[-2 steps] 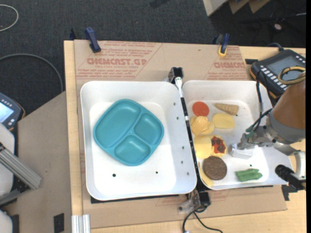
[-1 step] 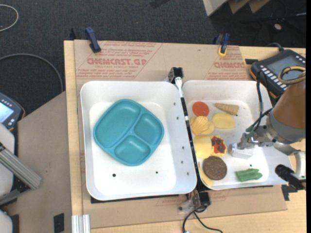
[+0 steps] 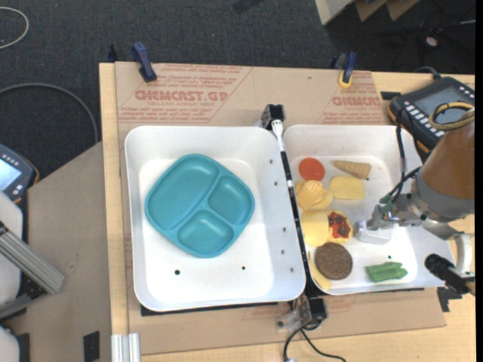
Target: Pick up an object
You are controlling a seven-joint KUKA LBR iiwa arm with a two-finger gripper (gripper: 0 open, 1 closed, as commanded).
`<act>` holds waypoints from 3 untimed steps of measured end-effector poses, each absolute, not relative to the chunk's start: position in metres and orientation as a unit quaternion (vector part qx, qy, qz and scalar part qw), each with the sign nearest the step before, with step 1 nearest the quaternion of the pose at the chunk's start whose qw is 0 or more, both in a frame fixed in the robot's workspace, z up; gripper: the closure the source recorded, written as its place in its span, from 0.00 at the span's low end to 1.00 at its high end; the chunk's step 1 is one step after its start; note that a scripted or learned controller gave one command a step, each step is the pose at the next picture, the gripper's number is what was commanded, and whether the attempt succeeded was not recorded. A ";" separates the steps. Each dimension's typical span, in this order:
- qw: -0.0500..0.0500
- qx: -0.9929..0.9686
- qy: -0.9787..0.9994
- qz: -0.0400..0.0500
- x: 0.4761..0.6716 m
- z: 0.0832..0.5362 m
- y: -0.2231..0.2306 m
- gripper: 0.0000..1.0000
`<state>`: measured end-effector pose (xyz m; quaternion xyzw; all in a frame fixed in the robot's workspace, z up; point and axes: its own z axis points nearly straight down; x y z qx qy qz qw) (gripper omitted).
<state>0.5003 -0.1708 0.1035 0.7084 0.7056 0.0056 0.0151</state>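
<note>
The right bin (image 3: 389, 138) holds several toy foods: a red round piece (image 3: 312, 169), a tan wedge (image 3: 352, 169), a pale yellow block (image 3: 347, 188), a yellow shell-shaped piece (image 3: 312, 195), a yellow slice with red and dark topping (image 3: 336, 225), a brown disc (image 3: 333, 261) and a green piece (image 3: 386, 271). My gripper (image 3: 374, 228) hangs low over the bin floor in the middle of that bin, just right of the topped slice and above the green piece. I see nothing held in it.
The left bin (image 3: 143, 270) carries a teal divided plate (image 3: 199, 204). A black rail with clamps (image 3: 287, 187) runs between the two bins. A black and yellow pendant (image 3: 434, 111) lies at the back right. The arm's grey and orange body (image 3: 453, 176) covers the right bin's right side.
</note>
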 end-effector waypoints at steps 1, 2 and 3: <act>0.004 0.707 0.707 0.001 0.503 0.090 -0.187 1.00; 0.008 0.707 0.707 0.003 0.487 0.263 -0.202 1.00; 0.008 0.704 0.710 0.005 0.567 0.360 -0.167 1.00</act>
